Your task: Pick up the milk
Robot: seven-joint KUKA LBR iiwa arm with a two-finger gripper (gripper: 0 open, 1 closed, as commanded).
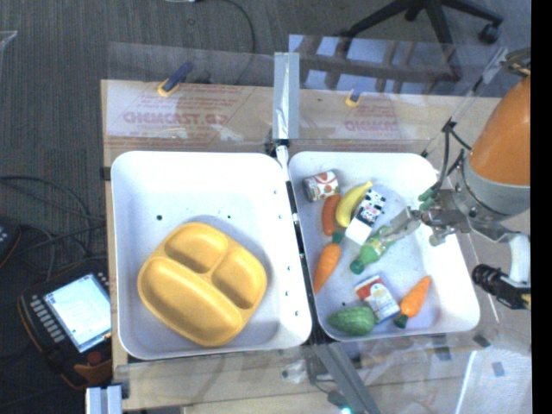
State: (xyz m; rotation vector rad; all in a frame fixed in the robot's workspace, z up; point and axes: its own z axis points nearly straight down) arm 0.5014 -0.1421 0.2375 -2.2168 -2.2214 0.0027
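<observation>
The gripper (412, 220) hung over the right bin (448, 313); whether its fingers were spread could not be told. Just left of it lay the milk (368, 209), a white carton with black cow patches, long axis slanting up-right. Its lettering was unreadable. A banana (352, 203) touched the carton's left side; a green bottle (376, 247) lay below.

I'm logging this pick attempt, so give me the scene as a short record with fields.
target: milk carton, cow-patterned, right bin, beside the banana
end effector: over the right bin, just right of the milk
near it: green bottle lying below the milk
left bin: holds yellow divided tray
milk grasped: no
</observation>
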